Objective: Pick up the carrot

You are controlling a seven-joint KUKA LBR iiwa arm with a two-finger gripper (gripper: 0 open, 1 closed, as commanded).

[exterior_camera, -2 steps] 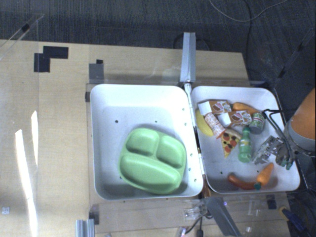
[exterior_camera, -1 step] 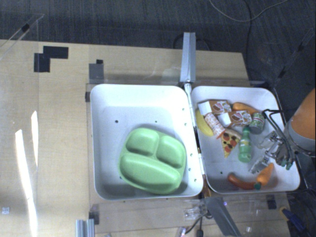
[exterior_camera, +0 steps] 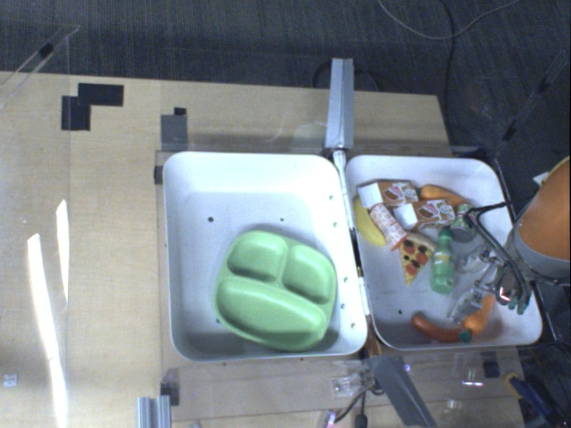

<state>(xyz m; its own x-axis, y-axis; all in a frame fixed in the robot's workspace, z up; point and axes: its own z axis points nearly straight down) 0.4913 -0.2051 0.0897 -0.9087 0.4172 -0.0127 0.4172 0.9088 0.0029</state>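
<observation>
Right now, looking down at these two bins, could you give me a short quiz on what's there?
1. True or false: the green plate lies in the right bin.
2. What yellow thing lies by the right bin's left wall? A. a banana B. a spoon C. a cup
3. Fill in: the end effector is over the ___ bin.
Key: 1 false; 2 A; 3 right.
</observation>
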